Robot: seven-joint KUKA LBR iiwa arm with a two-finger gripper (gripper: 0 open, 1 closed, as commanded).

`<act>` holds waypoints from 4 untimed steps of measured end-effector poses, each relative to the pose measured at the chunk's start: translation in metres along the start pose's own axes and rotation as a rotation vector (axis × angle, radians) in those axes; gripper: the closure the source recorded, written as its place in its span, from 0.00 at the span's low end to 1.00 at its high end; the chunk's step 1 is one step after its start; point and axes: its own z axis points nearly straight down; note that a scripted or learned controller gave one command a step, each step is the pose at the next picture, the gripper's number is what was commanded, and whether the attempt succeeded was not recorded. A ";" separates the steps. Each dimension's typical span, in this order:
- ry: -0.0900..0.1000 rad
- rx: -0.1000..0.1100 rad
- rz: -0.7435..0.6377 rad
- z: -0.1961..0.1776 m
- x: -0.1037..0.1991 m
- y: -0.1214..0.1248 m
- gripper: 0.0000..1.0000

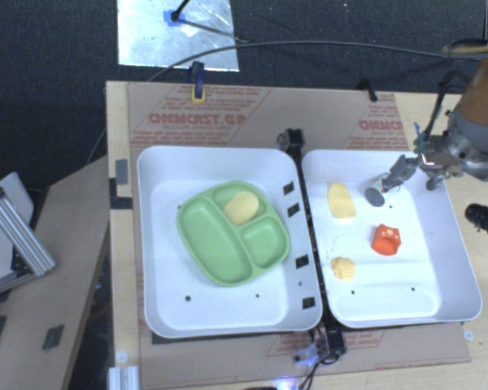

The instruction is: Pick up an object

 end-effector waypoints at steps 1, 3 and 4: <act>-0.002 -0.012 -0.002 -0.007 0.000 0.002 0.00; -0.002 -0.010 0.000 0.083 -0.004 0.014 0.00; -0.001 -0.009 -0.002 0.144 0.001 0.017 0.00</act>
